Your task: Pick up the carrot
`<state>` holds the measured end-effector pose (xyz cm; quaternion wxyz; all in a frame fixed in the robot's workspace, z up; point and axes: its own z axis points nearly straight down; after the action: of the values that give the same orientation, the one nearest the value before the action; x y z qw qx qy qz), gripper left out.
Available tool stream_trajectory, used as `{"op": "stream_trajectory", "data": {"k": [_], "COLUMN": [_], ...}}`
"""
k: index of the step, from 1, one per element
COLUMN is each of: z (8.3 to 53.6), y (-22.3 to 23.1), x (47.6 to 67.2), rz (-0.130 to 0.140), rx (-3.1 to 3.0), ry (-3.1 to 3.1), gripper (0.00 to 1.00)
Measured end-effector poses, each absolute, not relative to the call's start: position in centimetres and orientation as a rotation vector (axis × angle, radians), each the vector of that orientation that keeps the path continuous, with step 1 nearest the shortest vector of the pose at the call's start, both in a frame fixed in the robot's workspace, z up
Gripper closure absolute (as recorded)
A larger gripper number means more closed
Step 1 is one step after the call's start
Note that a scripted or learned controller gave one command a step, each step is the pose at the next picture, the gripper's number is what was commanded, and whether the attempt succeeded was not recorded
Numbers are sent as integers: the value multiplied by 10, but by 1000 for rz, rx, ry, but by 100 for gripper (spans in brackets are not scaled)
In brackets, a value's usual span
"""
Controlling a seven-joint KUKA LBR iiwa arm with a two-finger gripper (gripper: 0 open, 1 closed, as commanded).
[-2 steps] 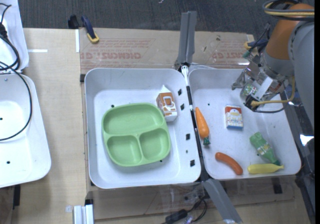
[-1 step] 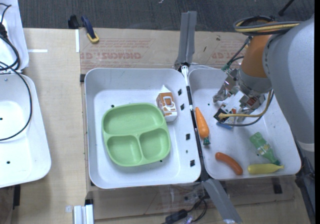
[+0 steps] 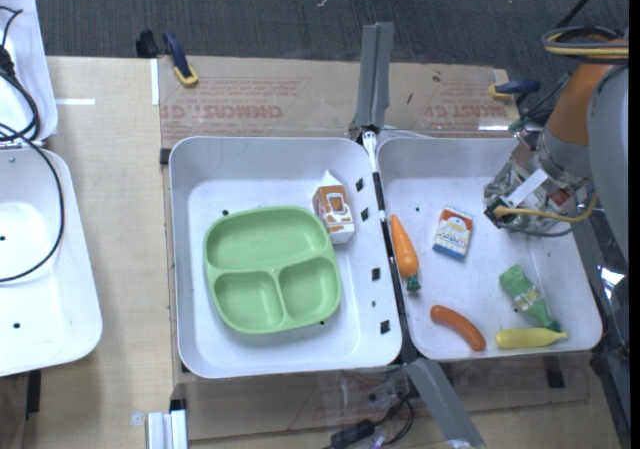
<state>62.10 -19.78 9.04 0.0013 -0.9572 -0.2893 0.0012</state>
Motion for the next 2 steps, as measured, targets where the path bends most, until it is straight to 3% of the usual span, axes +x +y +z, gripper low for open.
{"op": "stream_trajectory", "data": {"k": [1,2], "z": [91,97], "y": [-136,-137], "x": [649,646], "rz": [3,33], "rx": [-2953,-2942], "ry": [-1073,-1069], "gripper": [0,100]}}
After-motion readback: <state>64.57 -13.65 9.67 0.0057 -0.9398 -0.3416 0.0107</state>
